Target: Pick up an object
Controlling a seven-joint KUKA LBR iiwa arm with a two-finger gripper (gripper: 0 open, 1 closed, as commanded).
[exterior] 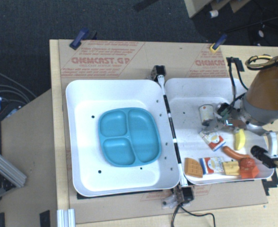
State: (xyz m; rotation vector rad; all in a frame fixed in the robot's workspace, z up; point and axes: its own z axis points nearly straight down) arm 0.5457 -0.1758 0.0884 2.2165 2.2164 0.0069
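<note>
The left bin holds one item, a blue divided plate, lying flat at its centre with three compartments facing up; nothing rests in them. The right bin holds all the loose objects, grouped from 3 o'clock round to 6 o'clock of its floor: a waffle-patterned cracker at about 7 o'clock, a red-and-white packet just beside it, a tan block and a red tomato-like piece further right, a sausage-shaped piece above those, a small red-and-white wrapper near the centre, a yellow banana-shaped piece at 3 o'clock, and a pale cylinder at about 1 o'clock. The gripper sits low over the bin's centre-right, between the cylinder and the wrapper; its tip is dark and blurred, so how far the claw is spread and whether it has anything cannot be told. Judged from this, the step in hand is the descent onto a target, probably the cylinder or the wrapper; to do it well, centre the claw on one object alone, keep clear of the neighbours touching it, close only once low enough, and lift straight up before moving away; the crowded cluster at 5 o'clock is the riskier choice.
</note>
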